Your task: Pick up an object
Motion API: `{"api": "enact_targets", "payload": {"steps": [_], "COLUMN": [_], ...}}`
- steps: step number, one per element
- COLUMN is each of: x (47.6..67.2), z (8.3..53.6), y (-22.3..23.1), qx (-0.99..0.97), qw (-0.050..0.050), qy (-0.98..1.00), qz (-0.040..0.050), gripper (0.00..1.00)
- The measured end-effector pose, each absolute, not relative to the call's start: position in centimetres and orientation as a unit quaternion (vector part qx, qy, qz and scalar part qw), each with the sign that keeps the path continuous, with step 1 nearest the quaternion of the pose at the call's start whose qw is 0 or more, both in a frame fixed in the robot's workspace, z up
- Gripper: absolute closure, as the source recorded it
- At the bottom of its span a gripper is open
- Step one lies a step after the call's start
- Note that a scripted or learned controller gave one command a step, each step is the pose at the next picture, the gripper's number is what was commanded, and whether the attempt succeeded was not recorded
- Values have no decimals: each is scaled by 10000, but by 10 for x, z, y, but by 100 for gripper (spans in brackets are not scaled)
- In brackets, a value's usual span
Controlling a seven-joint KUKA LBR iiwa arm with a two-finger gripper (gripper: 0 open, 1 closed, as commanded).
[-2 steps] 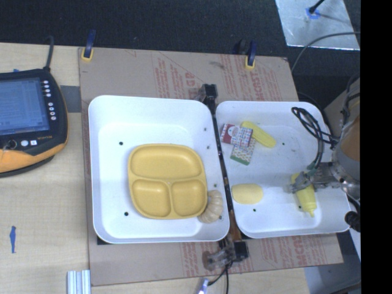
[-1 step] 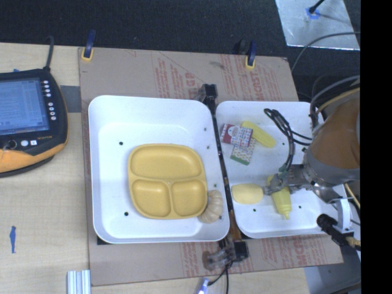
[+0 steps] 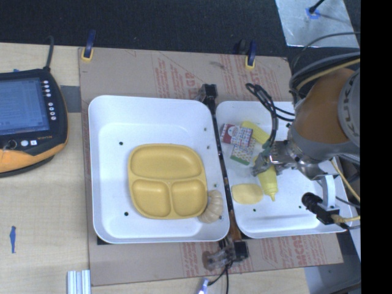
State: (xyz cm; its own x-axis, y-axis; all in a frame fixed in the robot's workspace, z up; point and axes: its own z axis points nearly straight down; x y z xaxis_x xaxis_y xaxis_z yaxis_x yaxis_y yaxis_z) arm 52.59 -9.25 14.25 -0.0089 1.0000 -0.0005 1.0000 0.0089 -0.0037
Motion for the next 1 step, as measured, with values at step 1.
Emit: {"api": "enact_targets", "payload": {"steps": [1], "x": [517], "z": [233], "y": [-25], "qx": [-7052], "qw": [13], "qy": [-7090], "qz": [4], "gripper": [100]}}
